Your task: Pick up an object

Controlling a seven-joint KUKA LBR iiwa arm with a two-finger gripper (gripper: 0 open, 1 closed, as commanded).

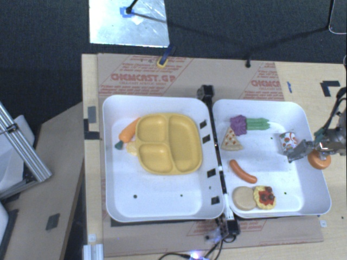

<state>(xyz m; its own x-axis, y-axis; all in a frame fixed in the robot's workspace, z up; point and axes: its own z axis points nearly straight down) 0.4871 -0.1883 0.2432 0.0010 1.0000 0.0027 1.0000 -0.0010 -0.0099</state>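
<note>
Arm (332, 136) cut off by the right edge of the picture, reaching in over the right rim of the right bin (282, 210). Jaws low over that bin's right side, just beside a small white and red toy (288, 141); too small and blurred to tell whether released or clenched, or whether touching the toy. Orange band (320, 160) partly hidden behind the grey wrist.

Elsewhere in the right bin, all lying loose and apart from each other: a purple piece (238, 124) touching a green piece (258, 124) near the far wall, neither one clear enough to name; a pizza slice (231, 140) just beside the divider; a sausage (243, 171) near the middle; a round tan biscuit (244, 198) and a red and yellow piece (264, 197) side by side by the near wall. Bare white floor between the sausage and the right wall.

In the left bin (157, 207), a yellow divided plate (165, 144) at the centre. Carrot (129, 130) leaning against the plate's left rim; a pale yellow scrap (132, 148) half tucked under that rim, unclear what. Wide bare strip along the near wall.

Tabletop (59, 145) open to the left of both bins.
</note>
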